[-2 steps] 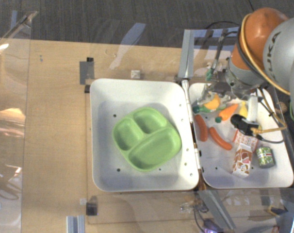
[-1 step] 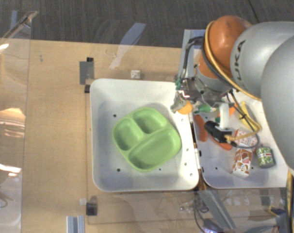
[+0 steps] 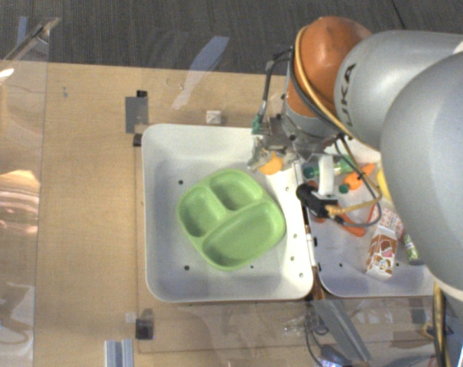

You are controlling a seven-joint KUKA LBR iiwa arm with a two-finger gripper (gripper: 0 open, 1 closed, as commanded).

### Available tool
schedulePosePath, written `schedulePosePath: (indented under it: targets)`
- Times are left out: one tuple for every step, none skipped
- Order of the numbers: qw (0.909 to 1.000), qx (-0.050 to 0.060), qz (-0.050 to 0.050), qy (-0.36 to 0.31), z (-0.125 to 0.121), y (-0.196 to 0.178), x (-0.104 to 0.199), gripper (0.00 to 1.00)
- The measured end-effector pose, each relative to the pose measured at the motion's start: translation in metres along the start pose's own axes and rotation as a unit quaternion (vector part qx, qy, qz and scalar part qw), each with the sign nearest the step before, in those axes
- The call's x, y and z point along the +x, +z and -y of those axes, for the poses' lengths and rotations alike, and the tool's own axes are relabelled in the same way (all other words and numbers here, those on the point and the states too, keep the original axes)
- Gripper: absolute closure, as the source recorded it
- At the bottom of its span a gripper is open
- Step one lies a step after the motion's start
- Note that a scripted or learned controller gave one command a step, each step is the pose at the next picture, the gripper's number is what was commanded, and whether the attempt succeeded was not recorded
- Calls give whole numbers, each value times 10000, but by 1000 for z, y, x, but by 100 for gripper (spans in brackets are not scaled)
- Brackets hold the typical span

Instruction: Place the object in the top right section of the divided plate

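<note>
The small orange object (image 3: 271, 165) sits right at my gripper (image 3: 263, 157), with the green divided plate (image 3: 231, 219) just beyond it. I cannot tell whether I am gripping it. It looks light and stiff, so I judge a pinch across its middle is best.

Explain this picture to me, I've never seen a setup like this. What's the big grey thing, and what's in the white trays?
This is one picture, taken by a camera fixed above a bench and looking down at a slant. The big grey shape with the orange band is a robot arm, reaching in from the right. Two shallow white bins sit side by side. The left bin holds a green plate divided into three sections. The right bin holds a jumble of small things, among them a red and white carton. The arm's jaws are over the left bin's upper right corner, beside the plate. A small orange thing shows there, but I cannot tell whether it is held.
</note>
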State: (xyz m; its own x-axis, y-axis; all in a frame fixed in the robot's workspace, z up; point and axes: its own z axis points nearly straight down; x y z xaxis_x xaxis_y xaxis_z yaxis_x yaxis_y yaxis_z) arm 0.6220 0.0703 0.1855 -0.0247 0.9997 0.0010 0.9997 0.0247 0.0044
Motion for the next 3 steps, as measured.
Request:
schedulePosePath:
  targets:
    - [10000, -1, 0, 2, 0, 0, 0, 0]
    - [10000, -23, -7, -22, -2, -12, 1, 100]
    - [9975, 0, 4, -711, 9, 0, -48, 100]
